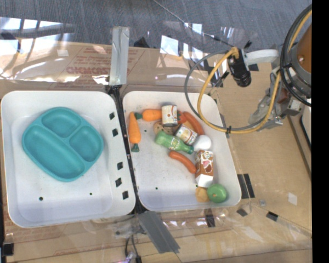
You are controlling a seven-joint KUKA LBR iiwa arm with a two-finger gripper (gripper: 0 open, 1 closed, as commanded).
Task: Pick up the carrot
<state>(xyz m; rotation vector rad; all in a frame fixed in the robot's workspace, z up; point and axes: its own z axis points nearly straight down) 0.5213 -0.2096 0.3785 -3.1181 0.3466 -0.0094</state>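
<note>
Camera view: bench [263, 163] w/ two white bins side by side.

Left bin [11, 201]: a teal divided plate [63, 142] lies flat in it, nearer the view-left wall and the far edge.

Right bin [153, 199] has the clutter. The carrot [134, 127] lies flat along this bin's view-left wall, lengthwise. Its orange body points to the far edge, its green stub to the near edge, and its top is uncovered. Just beside its far end is a small orange piece [151, 114]. Next to that a small can [169, 114] stands upright, w/ a red sausage [192, 122] slanting along its view-right side. A second can [185, 133] is tilted, touching a green bottle [172, 142] that lies on its side approx mid-bin. A white egg [203, 142] sits just view-right of the second can. A second sausage [182, 160] lies on the near side of the bottle, one end by a carton [205, 166] w/ a red & white print. A green apple [217, 193] sits in the near view-right corner, w/ a small yellowish piece [201, 194] right beside it.

The gripper [267, 109] is outside both bins, over the bench just view-right of the right bin's far corner. It's well apart from the carrot, w/ the cans, egg & sausages between them. It's too blurred here to say whether it is open or closed: can't tell.
</note>
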